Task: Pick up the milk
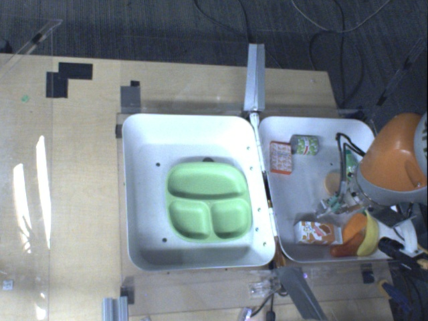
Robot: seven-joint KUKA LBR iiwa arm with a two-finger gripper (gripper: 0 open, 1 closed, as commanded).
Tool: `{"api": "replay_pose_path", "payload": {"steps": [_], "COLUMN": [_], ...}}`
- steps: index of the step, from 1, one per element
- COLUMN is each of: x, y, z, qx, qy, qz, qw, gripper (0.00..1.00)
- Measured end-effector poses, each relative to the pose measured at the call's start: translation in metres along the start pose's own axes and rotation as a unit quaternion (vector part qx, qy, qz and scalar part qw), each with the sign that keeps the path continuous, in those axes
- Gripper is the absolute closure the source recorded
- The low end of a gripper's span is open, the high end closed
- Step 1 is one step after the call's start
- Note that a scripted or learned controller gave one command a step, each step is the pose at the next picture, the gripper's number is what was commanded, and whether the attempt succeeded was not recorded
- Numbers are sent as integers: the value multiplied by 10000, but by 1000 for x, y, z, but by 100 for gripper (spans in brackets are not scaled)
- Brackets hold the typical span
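My gripper point(332, 204) hovers low in the right bin point(294, 246), but I cannot tell how it is set. The milk point(319, 233), as I judge it, lies flat just below, beside a banana point(369, 233). Crowding could spoil my grasp.

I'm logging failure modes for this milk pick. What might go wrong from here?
The gripper hangs just above the milk carton, which lies flat against the right bin's near wall, so a finger may strike that wall. The banana and orange fruit crowd the carton's end and may get nudged or grabbed instead.
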State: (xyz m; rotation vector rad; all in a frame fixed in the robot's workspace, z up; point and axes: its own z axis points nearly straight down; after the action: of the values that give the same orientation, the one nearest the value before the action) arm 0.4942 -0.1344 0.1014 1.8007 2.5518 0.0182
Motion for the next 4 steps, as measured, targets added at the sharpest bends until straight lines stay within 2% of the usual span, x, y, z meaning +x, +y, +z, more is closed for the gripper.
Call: {"api": "replay_pose_path", "payload": {"steps": [1, 2, 3, 4], "x": [0, 36, 6, 35], "y": [0, 35, 31, 9], "z": [0, -36, -128, -14], "qx": [1, 67, 56, 74], "qy": [0, 38, 28, 46], "qz": [1, -1074, -1535, -1444], "qw": [10000, 9942, 9881, 9895], "gripper": [0, 0, 0, 0]}}
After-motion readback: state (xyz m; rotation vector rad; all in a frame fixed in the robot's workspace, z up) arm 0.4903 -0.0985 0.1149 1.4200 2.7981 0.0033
